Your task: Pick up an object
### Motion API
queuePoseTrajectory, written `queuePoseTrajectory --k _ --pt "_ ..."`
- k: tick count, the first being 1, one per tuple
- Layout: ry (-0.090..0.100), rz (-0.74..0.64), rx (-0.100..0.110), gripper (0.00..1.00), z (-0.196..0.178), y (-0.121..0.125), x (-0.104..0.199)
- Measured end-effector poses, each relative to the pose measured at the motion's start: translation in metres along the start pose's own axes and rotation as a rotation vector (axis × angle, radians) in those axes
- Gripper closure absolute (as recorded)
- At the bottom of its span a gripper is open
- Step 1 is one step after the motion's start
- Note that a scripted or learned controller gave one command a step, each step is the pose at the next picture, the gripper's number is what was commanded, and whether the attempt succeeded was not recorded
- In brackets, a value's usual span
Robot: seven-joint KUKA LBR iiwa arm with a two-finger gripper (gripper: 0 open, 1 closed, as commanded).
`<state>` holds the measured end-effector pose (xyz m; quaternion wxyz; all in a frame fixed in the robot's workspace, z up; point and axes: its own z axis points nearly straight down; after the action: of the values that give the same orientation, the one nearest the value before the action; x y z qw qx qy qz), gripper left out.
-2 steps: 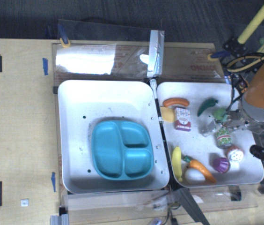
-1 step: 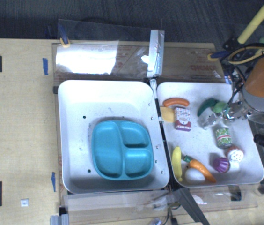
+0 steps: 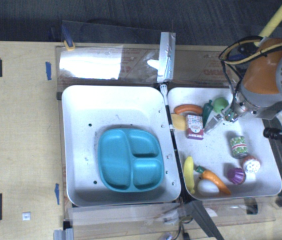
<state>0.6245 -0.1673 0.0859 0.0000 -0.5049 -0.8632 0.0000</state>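
Gripper [image 3: 212,122] jaws' opening: cannot tell (blurred). Red carton [image 3: 194,126] just beside them; centre it between jaws before closing.

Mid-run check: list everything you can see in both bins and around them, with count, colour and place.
Bins: 2, white, side by side on the bench.
Divided tray: 1, teal, in the left bin.
Hot dog toy: 1, orange and tan, right bin, top left.
Small carton: 1, red and white, below the hot dog.
Green item: 1, green, beside the gripper.
Can: 1, green and white, mid right bin.
Banana: 1, yellow, bottom left of right bin.
Carrot: 1, orange, bottom.
Egg: 1, white, bottom.
Purple toy: 1, purple, bottom right.
Spotted ball: 1, white with red, bottom right.
Gripper: 1, grey, over the right bin.
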Motion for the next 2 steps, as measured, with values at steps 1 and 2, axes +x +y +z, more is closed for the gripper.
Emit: queuePoseTrajectory --k 1,2 --pt "0.0 0.306 0.0 0.0 0.001 0.008 -0.04" --pt "0.001 0.401 -0.002 0.0 0.0 -0.05 -0.01"
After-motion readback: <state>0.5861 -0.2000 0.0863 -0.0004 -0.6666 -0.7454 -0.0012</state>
